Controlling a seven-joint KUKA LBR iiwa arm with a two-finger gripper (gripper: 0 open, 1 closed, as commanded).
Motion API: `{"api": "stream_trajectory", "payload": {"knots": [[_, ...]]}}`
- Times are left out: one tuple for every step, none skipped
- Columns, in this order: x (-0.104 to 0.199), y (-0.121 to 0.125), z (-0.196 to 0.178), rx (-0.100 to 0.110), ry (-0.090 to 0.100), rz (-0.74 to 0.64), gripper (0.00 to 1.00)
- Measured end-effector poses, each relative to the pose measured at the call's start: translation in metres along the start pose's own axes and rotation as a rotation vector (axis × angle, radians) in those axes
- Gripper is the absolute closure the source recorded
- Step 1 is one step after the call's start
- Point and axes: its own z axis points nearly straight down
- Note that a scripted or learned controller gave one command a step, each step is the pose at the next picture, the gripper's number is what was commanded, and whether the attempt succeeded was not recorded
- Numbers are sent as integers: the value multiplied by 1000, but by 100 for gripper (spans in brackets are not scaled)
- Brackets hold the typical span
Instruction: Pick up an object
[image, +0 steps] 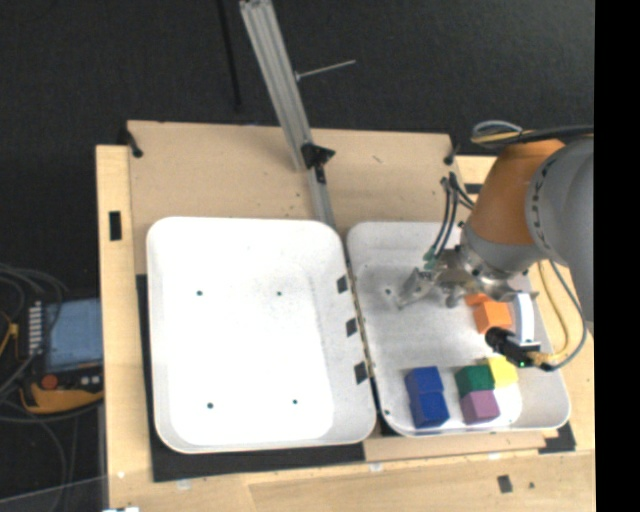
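My arm (530, 205) comes in from the right, orange band up top, wrist over the right bin (385, 255). My claw (412, 290) hangs low above bare bin floor, upper-left part of that bin, pointing left. Can't tell if it's wide or narrow, too small and blurred from this angle. Nothing seen between the tips.

Objs, all in right bin, near its front-right corner:
- blue block (427, 396), front centre, well apart from claw.
- green block (474, 380), just right of blue.
- purple block (481, 405), touching green, on its front side.
- yellow block (503, 372), just beside green, to the right.
- orange block (493, 315), by my wrist, partly hidden by hardware.

Left bin (245, 335): white floor w/ a few dark specks. Bench (220, 165) light wood underneath both.
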Motion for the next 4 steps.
{"api": "stream_trajectory", "payload": {"knots": [[-1, 3, -15, -10, 0, 7, 100], [-5, 12, -76, -13, -1, -4, 100], [-7, 14, -124, -12, -1, -5, 100], [40, 20, -117, -5, 1, -8, 100]]}}
